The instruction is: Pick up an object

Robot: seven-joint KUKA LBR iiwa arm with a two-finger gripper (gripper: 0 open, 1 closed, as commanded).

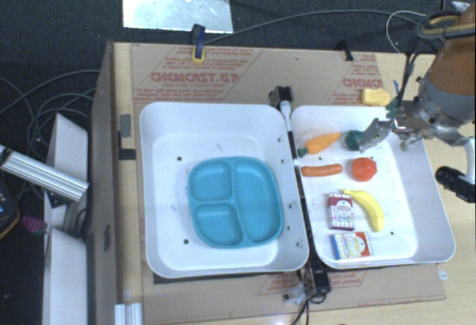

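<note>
Near edge of the right bin (428, 201): a small printed carton (350, 245) lies flat, with a red snack box (341, 211) just behind it.
Banana (370, 208): beside the red box, long axis running from the bin's middle toward its near right corner.
Middle: a tomato (364, 168) and a sausage (322, 169) lying crosswise toward the divider.
Carrot (323, 143): far left of that bin, long axis crosswise, thick end pointing at the pincer.
Pincer (359, 139): low over the bin's far edge, just right of the carrot; whether it is released or clenched, I cannot tell.
Likely target: carrot to its left, or tomato just nearer; both close, neighbours crowd little.
Left bin (160, 167): a blue divided plate (235, 201), well apart.
Far right of the surface: a yellow block (375, 97) outside the bins.
</note>
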